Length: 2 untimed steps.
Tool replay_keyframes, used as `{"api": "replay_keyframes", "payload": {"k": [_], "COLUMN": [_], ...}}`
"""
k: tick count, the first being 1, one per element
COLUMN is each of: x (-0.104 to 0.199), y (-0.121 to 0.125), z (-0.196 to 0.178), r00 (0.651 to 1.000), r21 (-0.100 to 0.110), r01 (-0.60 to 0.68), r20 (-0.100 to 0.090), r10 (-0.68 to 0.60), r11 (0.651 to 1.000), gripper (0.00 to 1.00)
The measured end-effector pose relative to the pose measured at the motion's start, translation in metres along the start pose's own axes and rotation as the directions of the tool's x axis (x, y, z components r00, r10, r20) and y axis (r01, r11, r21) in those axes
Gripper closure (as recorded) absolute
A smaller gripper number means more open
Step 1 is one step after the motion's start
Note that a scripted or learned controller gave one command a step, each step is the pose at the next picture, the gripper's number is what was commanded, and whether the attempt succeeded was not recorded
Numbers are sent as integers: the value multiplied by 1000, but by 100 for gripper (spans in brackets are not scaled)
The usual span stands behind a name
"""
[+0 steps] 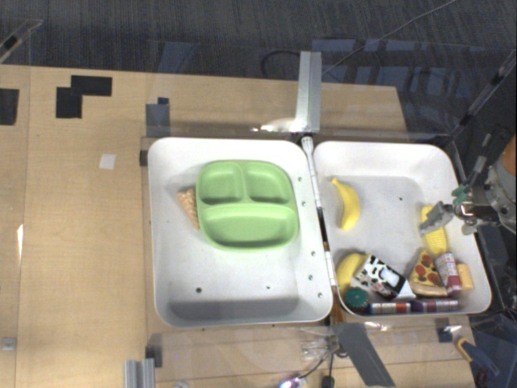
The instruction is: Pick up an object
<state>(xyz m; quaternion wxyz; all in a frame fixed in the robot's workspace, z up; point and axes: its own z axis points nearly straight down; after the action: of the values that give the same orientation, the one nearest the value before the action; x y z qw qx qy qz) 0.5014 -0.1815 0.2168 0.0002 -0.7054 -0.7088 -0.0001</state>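
The gripper point(449, 213) hangs over the right edge of the right bin point(380, 156), its grey fingers pointing left and slightly down; whether they are parted or closed cannot be told, since they blur into the clutter beneath. Nothing can be seen between them. Just under the fingertips lies a yellow piece, perhaps a corn cob point(435, 231), partly covered by the gripper, so contact is uncertain.

Below that, along the bin's lower right corner, sits a slice of toy pizza point(426, 275) with a small red-and-white can point(447, 267) beside it. A marker pen point(412, 305) lies along the bottom wall. To its left are a black-and-white patterned box point(378, 276), a yellow lemon-like fruit point(350, 268) and a dark green round object point(355, 299) (these three crowd together, touching). A banana point(348, 204) lies alone near the bin's left wall, well apart from the gripper.

The left bin point(170, 241) holds a green divided plate point(245, 204), with a tan waffle-like piece point(188, 206) tucked against its left rim. Both bins rest on the wooden table point(73, 241).
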Motion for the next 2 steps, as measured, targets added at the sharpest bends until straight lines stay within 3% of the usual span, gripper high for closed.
{"api": "replay_keyframes", "payload": {"k": [1, 2], "x": [44, 18], "y": [27, 62], "z": [127, 125], "r00": [1000, 1000], "r21": [-14, -6], "r01": [16, -29], "r20": [3, 1], "r10": [-16, 29], "r11": [1000, 1000], "gripper": [0, 0]}}
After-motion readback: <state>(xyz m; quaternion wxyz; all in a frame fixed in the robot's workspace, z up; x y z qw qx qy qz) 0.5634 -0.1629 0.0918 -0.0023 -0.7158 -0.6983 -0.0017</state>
